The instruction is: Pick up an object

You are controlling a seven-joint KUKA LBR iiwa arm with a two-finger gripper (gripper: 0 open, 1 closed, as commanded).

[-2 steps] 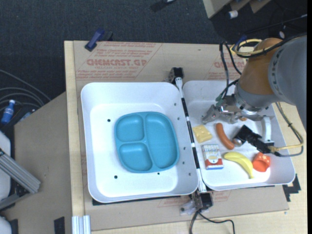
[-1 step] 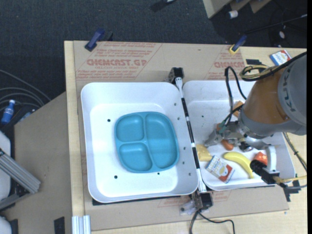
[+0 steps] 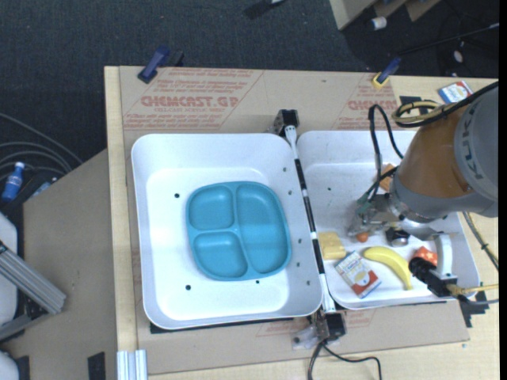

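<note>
My gripper is low inside the right bin, near its middle, with the grey and orange arm reaching in from the right. A small orange-red object lies just below the gripper. In front of it are a yellow banana, a pale yellow block by the bin's left wall, and a small printed box. A red item sits to the right of the banana. I see nothing held.
The left bin holds a blue divided plate in its middle. A black divider rail runs between the two bins. Cables and clamps lie on the cardboard behind the bins.
</note>
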